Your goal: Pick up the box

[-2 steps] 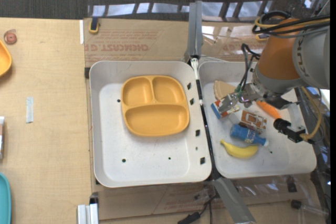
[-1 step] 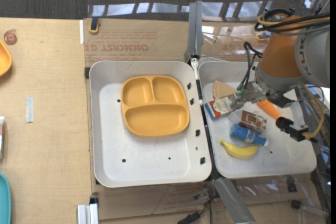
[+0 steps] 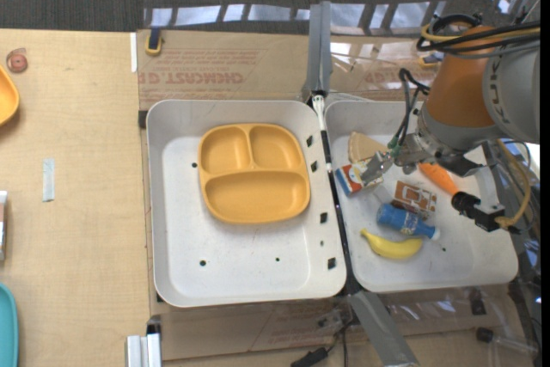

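arm over right bin. jaws low by the red-and-white box at bin's left side; how far open, cannot tell. banana, blue can, carrot near. yellow divided plate in left bin.

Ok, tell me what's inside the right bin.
The right bin holds a banana, a blue packet, a small orange-and-white box, a carrot and a red-and-white box that the gripper partly covers.

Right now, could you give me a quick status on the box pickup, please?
Tool low in right bin. Box lying flat, not gripped. Blue can, banana, carrot crowd it.
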Tool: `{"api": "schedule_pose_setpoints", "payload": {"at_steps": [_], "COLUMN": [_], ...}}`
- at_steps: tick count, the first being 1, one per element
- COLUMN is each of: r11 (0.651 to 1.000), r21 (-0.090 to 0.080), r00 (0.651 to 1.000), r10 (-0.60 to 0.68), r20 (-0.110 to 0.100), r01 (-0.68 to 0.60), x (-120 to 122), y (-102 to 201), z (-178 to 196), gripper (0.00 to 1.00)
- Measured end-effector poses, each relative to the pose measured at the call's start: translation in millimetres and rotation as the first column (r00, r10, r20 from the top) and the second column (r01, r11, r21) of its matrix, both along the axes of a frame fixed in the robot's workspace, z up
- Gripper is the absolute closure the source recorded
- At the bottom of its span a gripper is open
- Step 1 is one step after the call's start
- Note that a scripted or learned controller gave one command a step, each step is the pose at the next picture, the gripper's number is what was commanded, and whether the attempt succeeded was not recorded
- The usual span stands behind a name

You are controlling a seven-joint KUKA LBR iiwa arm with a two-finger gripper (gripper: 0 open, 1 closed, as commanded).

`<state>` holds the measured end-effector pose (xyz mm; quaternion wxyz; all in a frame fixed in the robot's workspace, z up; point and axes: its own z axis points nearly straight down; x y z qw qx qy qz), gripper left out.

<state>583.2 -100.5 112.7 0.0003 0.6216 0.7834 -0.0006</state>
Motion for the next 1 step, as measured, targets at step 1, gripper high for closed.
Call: {"api": "schedule_pose_setpoints", "payload": {"at_steps": [1], "r11": [1.0], "r21": [0.0], "r00": [1.0], "r10": [0.022], "r20": [0.011], "r01": [-0.022], "x": [-7.4], "y": [-1.0], "z": [-15.2], "gripper": [0.0]}}
